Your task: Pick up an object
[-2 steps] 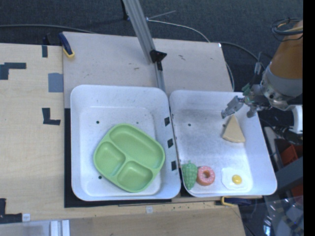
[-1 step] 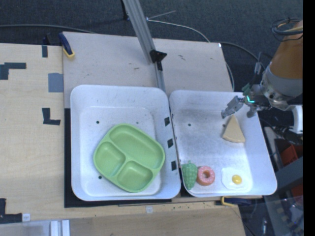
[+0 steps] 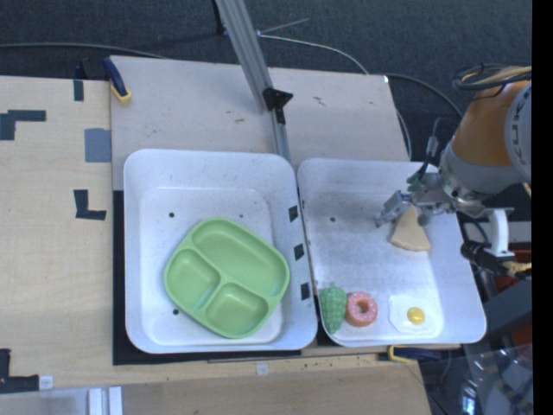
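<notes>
Start at your left: the left bin carries a green divided plate, lying flat and apart from the action.

Move across the divider to the right bin. Along its near edge you see a green knobbly toy, a pink-frosted donut just beside it, and a fried egg a little further right. None of these is being handled.

Further right and up, a tan wedge-shaped piece lies on the bin floor, and the claw sits right over its upper end. You can make out dark fingers splayed to either side there, so the claw looks parted, but whether the wedge is truly between them I cannot tell from this slant; the piece appears to rest on the bin.

So judge the task as not yet done: nothing is visibly lifted. What is left is to close on the wedge, if that is the target, and raise it off the surface.
</notes>
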Robot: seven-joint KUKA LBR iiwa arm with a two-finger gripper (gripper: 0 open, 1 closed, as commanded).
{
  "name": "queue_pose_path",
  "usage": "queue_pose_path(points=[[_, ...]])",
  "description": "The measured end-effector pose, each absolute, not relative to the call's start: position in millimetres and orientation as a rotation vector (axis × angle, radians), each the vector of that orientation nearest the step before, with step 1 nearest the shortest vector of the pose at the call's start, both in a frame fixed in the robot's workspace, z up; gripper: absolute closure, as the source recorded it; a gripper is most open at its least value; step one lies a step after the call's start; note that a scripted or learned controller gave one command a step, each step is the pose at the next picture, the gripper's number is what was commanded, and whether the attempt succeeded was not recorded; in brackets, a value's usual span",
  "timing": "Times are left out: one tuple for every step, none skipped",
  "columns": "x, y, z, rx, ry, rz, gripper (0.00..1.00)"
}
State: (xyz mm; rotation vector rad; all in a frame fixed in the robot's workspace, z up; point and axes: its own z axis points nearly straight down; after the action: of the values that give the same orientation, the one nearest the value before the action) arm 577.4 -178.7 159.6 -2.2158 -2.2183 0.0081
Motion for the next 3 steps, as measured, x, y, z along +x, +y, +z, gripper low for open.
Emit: queue_pose_path(points=[[578.2,-180,99,-2.224,-2.228,0.002,0.0],[581.2,-182,93,-2.227,-2.231,-0.002,0.0],[582.3,-181,105,-2.227,-2.234,-0.006,1.0]])
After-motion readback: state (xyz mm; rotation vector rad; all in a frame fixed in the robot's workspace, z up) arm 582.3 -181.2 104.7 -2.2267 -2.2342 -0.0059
